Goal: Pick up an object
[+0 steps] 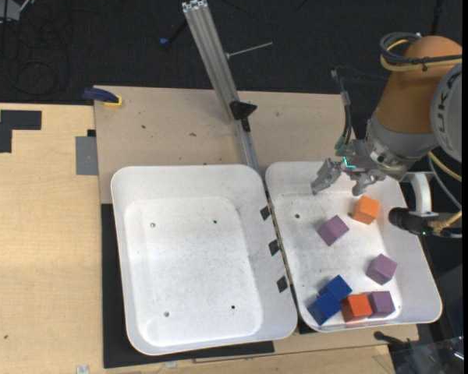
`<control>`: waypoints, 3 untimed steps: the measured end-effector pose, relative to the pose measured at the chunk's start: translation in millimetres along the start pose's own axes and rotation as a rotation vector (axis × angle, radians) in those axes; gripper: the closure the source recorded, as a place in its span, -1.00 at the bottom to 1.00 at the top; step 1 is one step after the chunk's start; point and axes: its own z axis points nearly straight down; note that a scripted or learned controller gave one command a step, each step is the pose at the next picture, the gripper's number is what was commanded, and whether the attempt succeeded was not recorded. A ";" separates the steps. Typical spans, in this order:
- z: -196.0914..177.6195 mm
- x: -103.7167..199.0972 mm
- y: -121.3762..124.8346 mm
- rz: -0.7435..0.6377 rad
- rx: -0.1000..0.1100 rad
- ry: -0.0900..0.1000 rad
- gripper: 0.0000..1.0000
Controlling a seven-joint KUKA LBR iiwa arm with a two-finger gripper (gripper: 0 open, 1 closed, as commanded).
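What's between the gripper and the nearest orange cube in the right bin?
Nothing visible. The gripper hangs open over the upper part of the right bin, and the orange cube lies just below and to its right in the camera view, on bare bin floor. The closest purple cube sits off to the side.

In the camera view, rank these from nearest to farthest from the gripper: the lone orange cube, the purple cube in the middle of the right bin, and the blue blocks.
From the gripper:
1. Lone orange cube, just below it, toward the bin's right side.
2. Purple cube, mid-bin, lower.
3. Blue blocks, at the bin's near edge.
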 end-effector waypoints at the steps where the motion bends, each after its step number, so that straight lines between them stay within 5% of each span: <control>1: 46.8 -6.6 -2.7 0.001 0.005 0.000 -1.00; 3: 129.6 -14.3 -2.1 0.003 -0.003 -0.001 -1.00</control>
